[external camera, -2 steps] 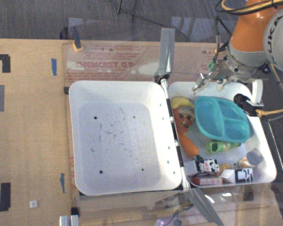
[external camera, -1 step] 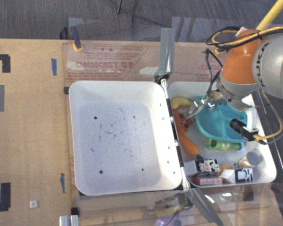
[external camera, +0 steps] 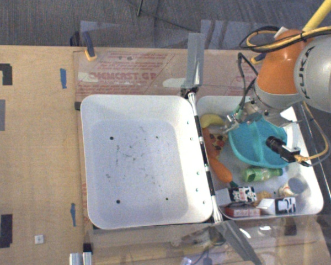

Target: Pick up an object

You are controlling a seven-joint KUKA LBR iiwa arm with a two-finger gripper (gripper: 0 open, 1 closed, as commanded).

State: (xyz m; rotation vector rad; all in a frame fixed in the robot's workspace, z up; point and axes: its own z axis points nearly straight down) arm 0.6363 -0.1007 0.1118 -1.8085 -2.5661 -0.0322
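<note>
We see the hand, its grip state indiscernible, lowered over the right bin beside a teal bowl; closing and lifting presumably follow.

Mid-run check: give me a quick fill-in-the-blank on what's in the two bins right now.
1. The objects all lie in the ____ bin as the camera sees it.
2. The turquoise bowl lies just right of a ____ banana.
3. Below the bowl lies a ____ bottle.
4. The carrot lies near the wall shared with the ____ bin.

Missing words: right; yellow; green; left
</note>
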